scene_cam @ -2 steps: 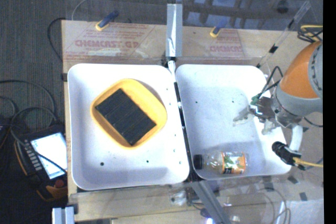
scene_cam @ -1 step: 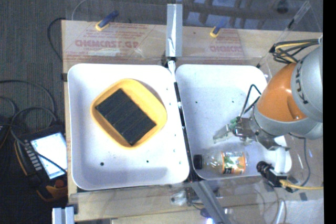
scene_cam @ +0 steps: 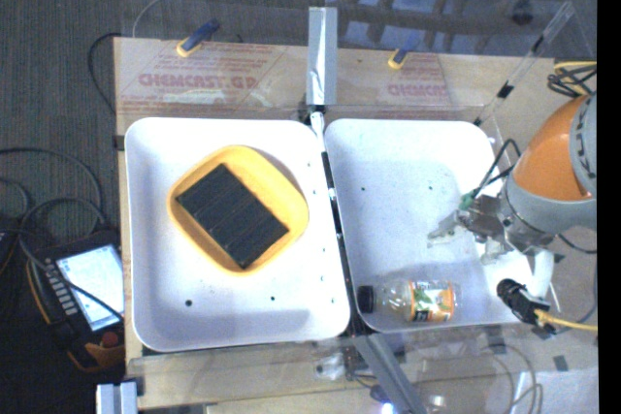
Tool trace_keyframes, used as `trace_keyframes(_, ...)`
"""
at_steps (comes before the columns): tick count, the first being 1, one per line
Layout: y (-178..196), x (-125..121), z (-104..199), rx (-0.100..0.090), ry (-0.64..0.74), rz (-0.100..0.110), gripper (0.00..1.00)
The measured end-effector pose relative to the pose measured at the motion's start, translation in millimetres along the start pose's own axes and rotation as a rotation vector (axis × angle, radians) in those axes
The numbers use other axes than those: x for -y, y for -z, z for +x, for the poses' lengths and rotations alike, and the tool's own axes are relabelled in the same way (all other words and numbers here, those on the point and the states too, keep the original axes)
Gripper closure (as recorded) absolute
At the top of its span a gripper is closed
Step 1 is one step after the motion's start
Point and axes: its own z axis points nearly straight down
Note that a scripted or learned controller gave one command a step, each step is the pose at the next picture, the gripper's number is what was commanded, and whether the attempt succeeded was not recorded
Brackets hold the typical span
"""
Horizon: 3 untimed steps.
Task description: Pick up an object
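Reaching in from the right edge, wrist bent leftward, end effector (scene_cam: 456, 220) low over right bin (scene_cam: 408, 160); spread impossible to tell. Bottle (scene_cam: 412, 299) lying lower right, apart.

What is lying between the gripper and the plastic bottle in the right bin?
Nothing. In the camera view, only bare white floor of the right bin separates the gripper from the plastic bottle, which lies on its side by the near wall.
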Motion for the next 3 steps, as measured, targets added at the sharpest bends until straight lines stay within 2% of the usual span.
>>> trace_keyframes(1, 0, 0, 0, 0.0, 0.0, 0.0, 0.0)
trace_keyframes(2, -25, 27, 46, 0.006, 0.311, -0.021, 0.0)
trace_keyframes(3, 3, -5, 22, 0.0, 0.184, -0.001, 0.0)
